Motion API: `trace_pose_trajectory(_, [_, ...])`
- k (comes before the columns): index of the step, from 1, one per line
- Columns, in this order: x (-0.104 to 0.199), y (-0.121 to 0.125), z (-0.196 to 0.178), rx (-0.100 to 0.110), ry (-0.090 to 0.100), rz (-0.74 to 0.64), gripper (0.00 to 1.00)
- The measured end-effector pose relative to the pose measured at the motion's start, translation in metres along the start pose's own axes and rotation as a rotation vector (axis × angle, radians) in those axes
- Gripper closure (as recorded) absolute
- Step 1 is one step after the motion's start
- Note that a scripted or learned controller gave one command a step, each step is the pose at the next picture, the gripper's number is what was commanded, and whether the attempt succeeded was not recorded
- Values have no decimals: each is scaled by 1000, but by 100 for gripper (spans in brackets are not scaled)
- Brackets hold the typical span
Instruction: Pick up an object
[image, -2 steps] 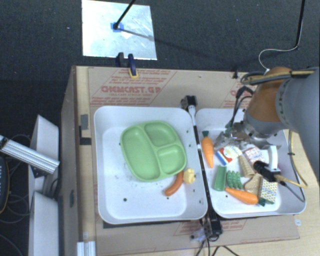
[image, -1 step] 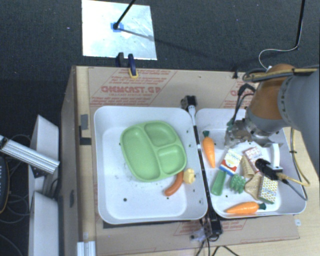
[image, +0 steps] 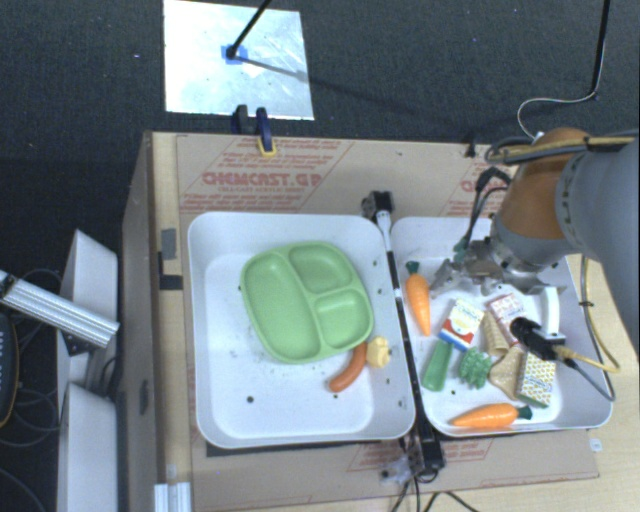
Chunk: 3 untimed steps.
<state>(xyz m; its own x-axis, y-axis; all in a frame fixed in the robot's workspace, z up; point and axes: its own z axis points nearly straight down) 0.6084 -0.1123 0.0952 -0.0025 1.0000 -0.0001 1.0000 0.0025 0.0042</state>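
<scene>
My gripper hangs over the back of the right bin, open, with nothing between its fingers. Just left of it and nearer the front lies an orange carrot. A small white, red and blue box sits right in front of the gripper. Further forward are a green bottle, a green toy, tan waffle-like pieces and a second carrot. A pink and white packet lies under the wrist's near side.
The left bin holds a green divided plate, a brown sausage and a small yellow piece. The wall where the two bins meet runs just left of the first carrot. The arm comes in from the right.
</scene>
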Motion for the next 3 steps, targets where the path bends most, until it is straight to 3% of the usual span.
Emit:
trace_pose_trajectory(1, [23, 43, 10, 0, -2, -1, 0])
trace_pose_trajectory(3, [6, -40, 11, 4, 0, 1, 0])
